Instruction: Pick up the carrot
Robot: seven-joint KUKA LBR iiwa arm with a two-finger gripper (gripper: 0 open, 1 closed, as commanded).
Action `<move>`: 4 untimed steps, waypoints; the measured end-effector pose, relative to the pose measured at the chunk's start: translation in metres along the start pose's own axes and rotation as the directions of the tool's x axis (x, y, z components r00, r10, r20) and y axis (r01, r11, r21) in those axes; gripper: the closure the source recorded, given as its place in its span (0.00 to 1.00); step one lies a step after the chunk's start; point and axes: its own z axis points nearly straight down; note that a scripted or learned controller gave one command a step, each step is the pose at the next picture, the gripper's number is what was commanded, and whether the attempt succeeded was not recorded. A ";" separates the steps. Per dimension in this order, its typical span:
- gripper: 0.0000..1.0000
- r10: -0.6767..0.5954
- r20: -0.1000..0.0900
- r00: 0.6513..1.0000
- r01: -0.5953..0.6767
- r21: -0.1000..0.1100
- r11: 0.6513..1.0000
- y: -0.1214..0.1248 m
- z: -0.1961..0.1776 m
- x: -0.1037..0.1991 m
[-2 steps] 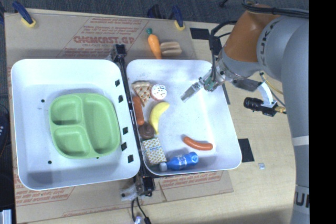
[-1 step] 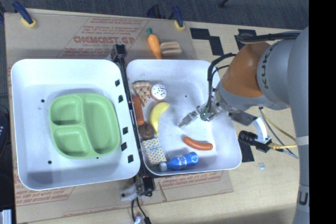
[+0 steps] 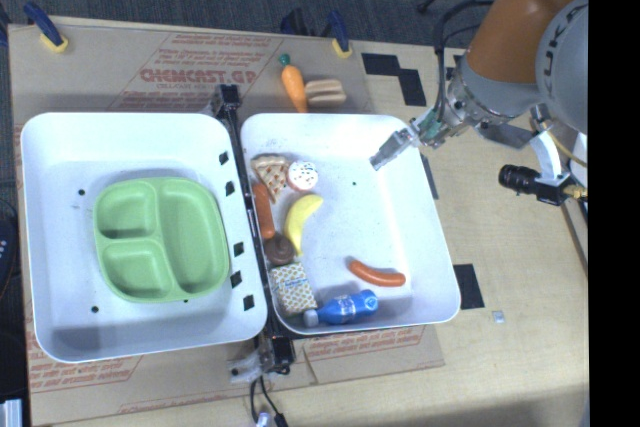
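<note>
Orange item, task target: carrot point(image 3: 292, 84), green tip toward the far edge, lying on the cardboard sheet point(image 3: 190, 65) outside both bins, just past the far rim of the right bin point(image 3: 425, 225).
Neighbour of target: a small bun-like sandwich toy point(image 3: 325, 93) just beside the carrot, on its right.
Camera view, my position: my jaws point(image 3: 389, 151) sit over the far right corner of the right bin, well apart from the carrot, which lies to their left and farther back.
My jaws, state: cannot tell how far apart they stand; they read as one grey blade from this angle. Nothing seen held between them.
My arm: grey with orange band point(image 3: 510, 25), coming in from the right over the counter point(image 3: 520, 315).
Right bin, contents: pizza slice toy point(image 3: 268, 171), round pink-white piece point(image 3: 303, 176), banana point(image 3: 302, 217), brown sausage point(image 3: 264, 212) along the left wall, dark round piece point(image 3: 281, 249), checkered cracker packet point(image 3: 293, 291), blue bottle point(image 3: 345, 308) on its side near the front rim, red-orange hot dog point(image 3: 377, 272).
Left bin point(image 3: 50, 215): green sectioned tray point(image 3: 160, 237), resting near the middle.
Cardboard edge: blue clamps point(image 3: 45, 25) at the far side.
</note>
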 end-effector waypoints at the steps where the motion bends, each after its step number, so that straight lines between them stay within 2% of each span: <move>1: 0.00 0.336 -0.003 0.942 -0.336 0.004 0.942 -0.019 0.148 0.027; 2: 0.00 0.452 -0.001 0.892 -0.452 0.000 0.892 0.028 0.017 -0.021; 3: 0.00 0.645 -0.002 0.764 -0.645 0.006 0.764 -0.003 0.148 0.004; 4: 1.00 0.641 -0.003 0.767 -0.641 0.008 0.767 -0.002 0.138 0.004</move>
